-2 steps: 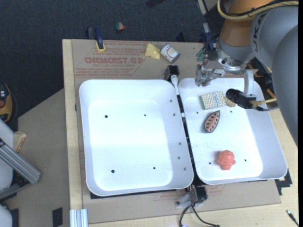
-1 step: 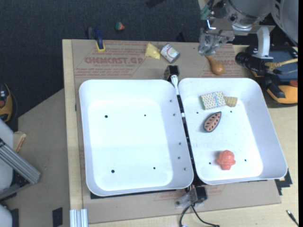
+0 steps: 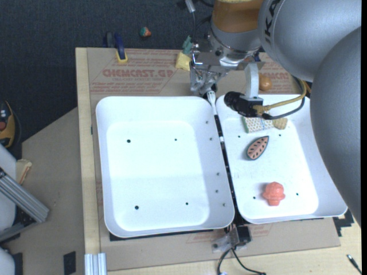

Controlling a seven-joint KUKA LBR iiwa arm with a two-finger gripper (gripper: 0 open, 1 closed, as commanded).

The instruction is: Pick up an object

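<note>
I am hanging my gripper point(image 3: 205, 86) over the far rim where the two bins meet; I cannot tell what state it is in. The brown oval object point(image 3: 257, 148) is lying in the right bin point(image 3: 304, 171), nearer the camera and rightward, long axis slanted.

Dark carpet floor point(image 3: 51, 16), plywood bench point(image 3: 69, 211), cardboard sheet point(image 3: 143, 73)

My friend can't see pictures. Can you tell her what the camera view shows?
A big grey robot arm reaches from the right over two white bins. Its hand hangs at the far edge where they meet. The right bin holds a pink lumpy toy, a brown speckled oval and a checkered piece.
</note>
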